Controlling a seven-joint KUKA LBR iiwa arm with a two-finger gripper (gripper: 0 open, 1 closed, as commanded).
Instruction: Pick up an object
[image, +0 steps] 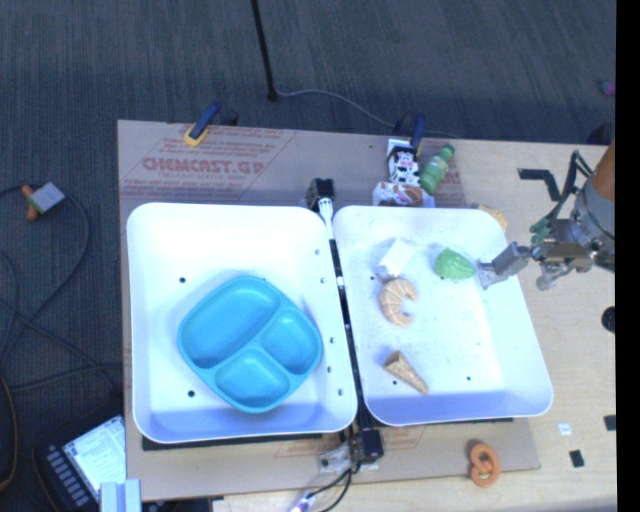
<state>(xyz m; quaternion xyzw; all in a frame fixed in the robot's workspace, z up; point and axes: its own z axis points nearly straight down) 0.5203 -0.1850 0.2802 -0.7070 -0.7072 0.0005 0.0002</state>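
The right white bin (520, 340) holds several small items. A white block (395, 257) lies near its back, a green leafy piece (454, 264) to the right of it, an orange-and-cream croissant-like toy (399, 300) in the middle, and a tan cone (406, 371) toward the front. My gripper (497, 268) reaches in over the bin's right rim, just right of the green piece, and nothing shows in it. The arm's wrist (570, 248) stands outside the bin at the right.
A blue divided plate (250, 342) lies in the left bin (160, 240). Behind the bins, a green bottle (435, 168) and a small printed carton (402, 168) stand on the cardboard. An orange pretzel-shaped toy (484, 462) lies in front of the right bin.
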